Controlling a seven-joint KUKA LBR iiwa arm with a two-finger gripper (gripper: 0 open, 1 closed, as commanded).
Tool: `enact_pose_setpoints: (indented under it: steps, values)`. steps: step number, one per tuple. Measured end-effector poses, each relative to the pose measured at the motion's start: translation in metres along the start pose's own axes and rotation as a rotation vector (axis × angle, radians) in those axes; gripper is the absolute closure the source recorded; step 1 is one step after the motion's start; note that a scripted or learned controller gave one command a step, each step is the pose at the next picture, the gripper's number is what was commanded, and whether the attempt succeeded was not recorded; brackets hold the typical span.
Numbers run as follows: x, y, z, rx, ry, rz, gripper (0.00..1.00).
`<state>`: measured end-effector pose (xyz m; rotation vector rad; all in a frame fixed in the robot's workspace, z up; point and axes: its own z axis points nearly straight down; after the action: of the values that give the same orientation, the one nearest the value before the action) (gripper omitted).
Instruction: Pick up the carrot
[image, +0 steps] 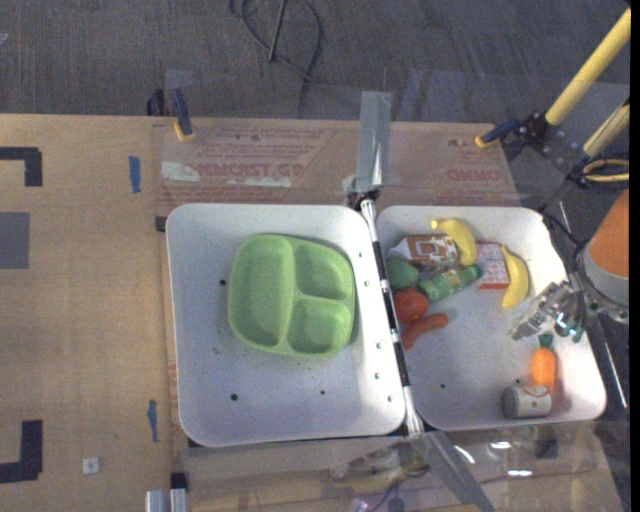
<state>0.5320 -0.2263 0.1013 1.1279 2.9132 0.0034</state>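
The carrot (543, 367) lies in the right bin (470, 395), near its right wall, long axis approx. up-down in the view, green top toward the gripper (548, 316). The gripper hangs just above it, holding nothing; open or closed, I cannot tell.
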Motion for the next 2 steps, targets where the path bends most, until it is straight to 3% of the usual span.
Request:
enact_pose_setpoints:
  steps: [1, 2]
  values:
    - [0.0, 0.0, 0.0, 0.0, 0.0, 0.0, 0.0]
    - [0.037, -0.028, 0.012, -0.001, -0.001, 0.044, 0.0]
